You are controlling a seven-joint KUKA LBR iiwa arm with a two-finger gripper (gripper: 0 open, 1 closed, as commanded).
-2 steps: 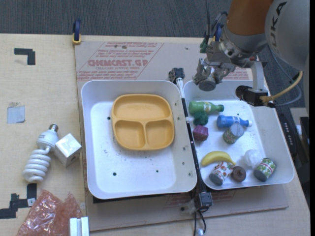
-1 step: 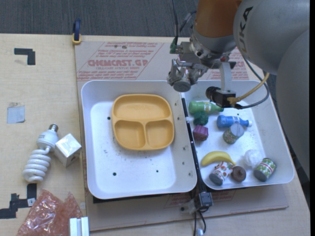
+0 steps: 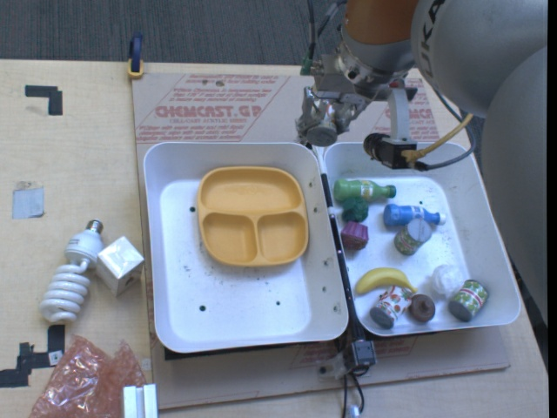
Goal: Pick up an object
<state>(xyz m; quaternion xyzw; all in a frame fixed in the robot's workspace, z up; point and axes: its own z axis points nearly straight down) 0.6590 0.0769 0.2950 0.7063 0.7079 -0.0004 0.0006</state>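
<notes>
A pale desk (image 3: 78, 172) bears two white bins; the right bin (image 3: 487, 225) holds the clutter. The gripper (image 3: 320, 127) hangs above the bins' far edge, nothing visibly held. The green bottle (image 3: 364, 190) lies just below-right of it, the banana (image 3: 385, 279) farther. Picking looks not yet begun. The board (image 3: 218, 103) reads "CHEMCAST".

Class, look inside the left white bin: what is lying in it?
A yellow divided tray lies in the left bin, toward its far side. The bin floor beneath the tray is covered and cannot be seen.
</notes>
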